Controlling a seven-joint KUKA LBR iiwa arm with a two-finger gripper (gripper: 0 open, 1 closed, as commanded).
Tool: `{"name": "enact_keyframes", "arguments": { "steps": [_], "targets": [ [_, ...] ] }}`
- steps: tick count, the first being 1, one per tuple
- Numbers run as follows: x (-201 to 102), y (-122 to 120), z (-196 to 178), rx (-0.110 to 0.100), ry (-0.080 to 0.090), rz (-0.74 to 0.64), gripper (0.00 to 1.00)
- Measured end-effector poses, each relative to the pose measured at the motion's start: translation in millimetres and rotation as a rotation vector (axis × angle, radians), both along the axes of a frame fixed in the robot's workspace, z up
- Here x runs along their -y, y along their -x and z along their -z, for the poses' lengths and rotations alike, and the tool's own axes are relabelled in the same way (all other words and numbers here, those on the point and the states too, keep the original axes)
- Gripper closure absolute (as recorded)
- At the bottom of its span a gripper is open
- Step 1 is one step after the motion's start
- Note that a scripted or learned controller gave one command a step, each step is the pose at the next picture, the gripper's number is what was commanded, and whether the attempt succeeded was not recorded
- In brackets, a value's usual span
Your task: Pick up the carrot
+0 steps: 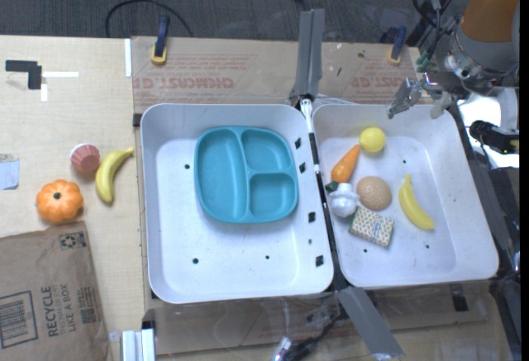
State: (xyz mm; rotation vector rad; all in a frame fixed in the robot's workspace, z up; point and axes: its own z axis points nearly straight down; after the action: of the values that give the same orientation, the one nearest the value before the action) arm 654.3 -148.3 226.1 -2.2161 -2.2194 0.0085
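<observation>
Two bananas: one in right bin (pixel 413 202), one on bench (pixel 110 174). One carrot (pixel 346 163), at 8 o'clock from end effector (pixel 420 97), well apart. End effector fingers spread, holding nothing.

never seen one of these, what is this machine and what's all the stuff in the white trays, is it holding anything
One camera above the bench looks down at a slant. The grey and orange thing at upper right is a robot arm; its gripper hangs over the far rim of the right bin, with nothing seen between its fingers. In that bin lie the carrot it is meant to pick up, a yellow ball, a brown egg-like thing, a small white object, a banana and a tan cracker-like square. The left bin holds a blue divided plate. On the bench at left sit a small pumpkin, another banana and a pinkish object.
</observation>
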Motion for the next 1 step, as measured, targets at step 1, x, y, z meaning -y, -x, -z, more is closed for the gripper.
{"name": "enact_keyframes", "arguments": {
  "steps": [1],
  "targets": [
    [-47.2,26.2,119.1,0.021,0.001,-0.091,0.00]
  ]
}}
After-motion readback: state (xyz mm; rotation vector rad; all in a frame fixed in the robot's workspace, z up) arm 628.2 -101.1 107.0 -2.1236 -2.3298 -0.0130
